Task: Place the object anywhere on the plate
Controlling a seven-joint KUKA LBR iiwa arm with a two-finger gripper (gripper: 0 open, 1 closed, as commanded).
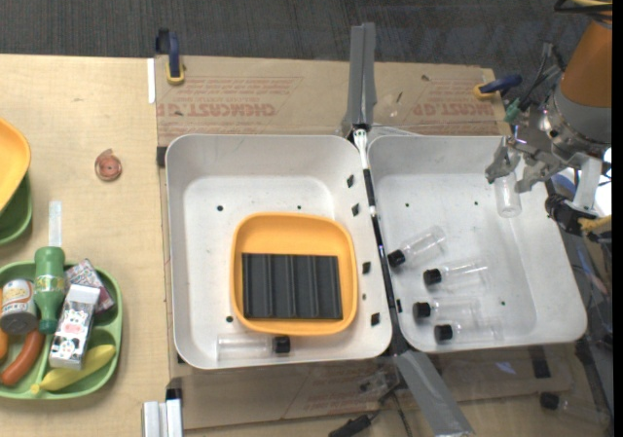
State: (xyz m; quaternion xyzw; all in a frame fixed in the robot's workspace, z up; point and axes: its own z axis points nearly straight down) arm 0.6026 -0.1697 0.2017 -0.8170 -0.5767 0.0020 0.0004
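Clear vial (506, 198) hangs pinched in the claw (514, 172).

plate (292, 231) is orange-yellow with a dark ribbed slab (292, 286) of vertical grooves on it; both bins (195, 260) plain white; clear vials (453, 274) just below-left of the grey gripper (516, 177) have black caps; arm's band (589, 75) orange

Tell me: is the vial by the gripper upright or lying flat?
Upright: the vial hangs vertically just below the gripper, above the right bin's floor.
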